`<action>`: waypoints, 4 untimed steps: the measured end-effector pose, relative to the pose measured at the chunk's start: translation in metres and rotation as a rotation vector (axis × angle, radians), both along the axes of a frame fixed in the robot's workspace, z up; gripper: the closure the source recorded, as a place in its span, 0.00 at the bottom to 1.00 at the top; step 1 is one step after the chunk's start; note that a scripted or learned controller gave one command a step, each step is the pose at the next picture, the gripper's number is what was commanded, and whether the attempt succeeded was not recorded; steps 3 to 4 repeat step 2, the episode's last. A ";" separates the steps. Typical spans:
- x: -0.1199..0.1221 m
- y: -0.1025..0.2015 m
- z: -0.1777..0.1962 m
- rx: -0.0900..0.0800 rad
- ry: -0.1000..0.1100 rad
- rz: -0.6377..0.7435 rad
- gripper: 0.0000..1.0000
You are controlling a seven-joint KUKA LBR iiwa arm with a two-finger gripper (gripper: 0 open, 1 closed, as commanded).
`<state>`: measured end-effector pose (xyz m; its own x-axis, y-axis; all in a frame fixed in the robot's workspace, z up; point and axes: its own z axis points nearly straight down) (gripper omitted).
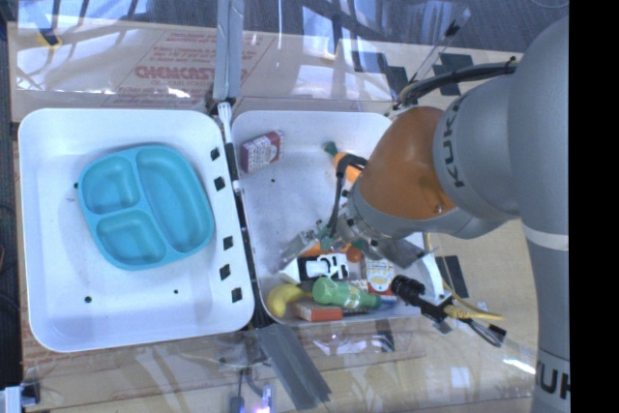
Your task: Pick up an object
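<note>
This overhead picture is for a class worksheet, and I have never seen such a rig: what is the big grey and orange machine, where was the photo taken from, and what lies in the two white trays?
The camera is fixed above a bench, looking down at a slant. The grey and orange shape is a robot arm reaching in from the right; its job is to pick up an object. Its gripper is down in the right bin, hidden under the arm, so nothing can be seen held. That bin holds small clutter: a red can, a yellow banana-like toy, a green piece and more. The left bin holds a blue divided plate.
</note>
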<state>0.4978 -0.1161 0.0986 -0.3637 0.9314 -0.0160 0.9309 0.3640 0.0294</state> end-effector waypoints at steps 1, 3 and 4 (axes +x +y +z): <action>0.004 -0.005 0.073 0.002 0.034 0.119 0.00; -0.021 -0.036 0.066 0.004 0.037 0.087 0.00; -0.021 -0.036 0.066 0.004 0.037 0.087 0.00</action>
